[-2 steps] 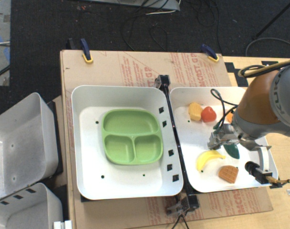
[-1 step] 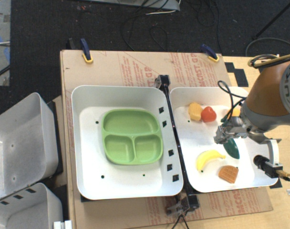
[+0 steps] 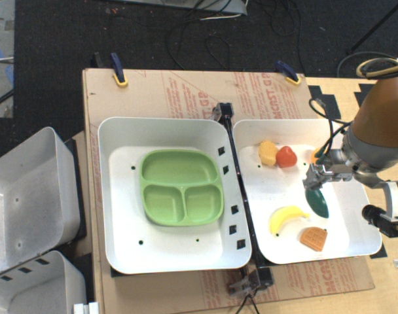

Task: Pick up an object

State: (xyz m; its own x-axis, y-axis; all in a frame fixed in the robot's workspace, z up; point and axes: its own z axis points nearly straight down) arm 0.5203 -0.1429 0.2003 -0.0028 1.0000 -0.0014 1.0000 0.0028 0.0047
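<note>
I am hovering my claw (image 3: pixel 315 178) at the frame's right over the dark green object (image 3: pixel 317 203) (finger spread unclear), risking nudging it aside.

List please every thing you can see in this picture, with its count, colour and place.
bins: 2, white, side by side on the bench
tray: 1, green, three compartments, in left bin
banana: 1, yellow, right bin, near front
red item: 1, red, right bin, back
yellow item: 1, yellow-orange, touching the red item
orange item: 1, orange-brown, right bin, front
teal item: 1, dark teal, under gripper
gripper: 1, grey, above right bin
</note>
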